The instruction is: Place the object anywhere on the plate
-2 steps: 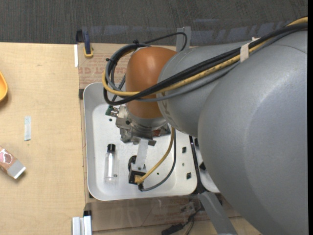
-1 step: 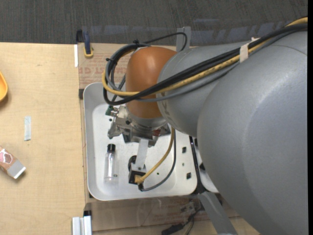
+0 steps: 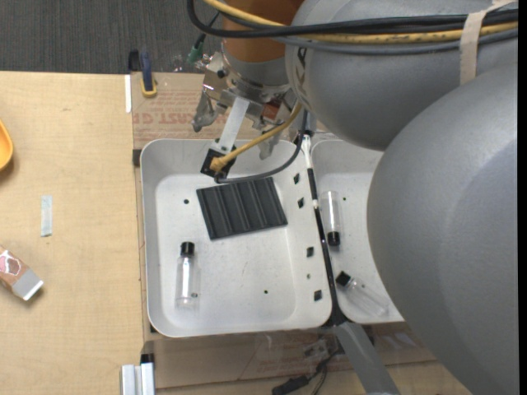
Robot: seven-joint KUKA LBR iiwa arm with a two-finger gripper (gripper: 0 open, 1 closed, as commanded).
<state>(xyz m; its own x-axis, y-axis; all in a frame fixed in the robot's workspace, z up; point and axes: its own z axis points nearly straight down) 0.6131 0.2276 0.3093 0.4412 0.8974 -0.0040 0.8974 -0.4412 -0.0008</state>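
Noting gripper (image 3: 247, 105) over far rim of left bin (image 3: 149, 220); I cannot tell its state. Black ribbed plate (image 3: 243, 206) lies just nearer, clear vial (image 3: 187, 275) at near left.

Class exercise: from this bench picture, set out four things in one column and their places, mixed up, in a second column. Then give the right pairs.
Things:
1 ribbed plate
2 blue clamp
3 grey strip
4 orange thing

Places:
a cut off by the picture's left edge
b behind the left bin, at the edge of the cardboard
c lying flat in the left bin
d on the wooden top, wholly in view

Pairs: 1-c; 2-b; 3-d; 4-a
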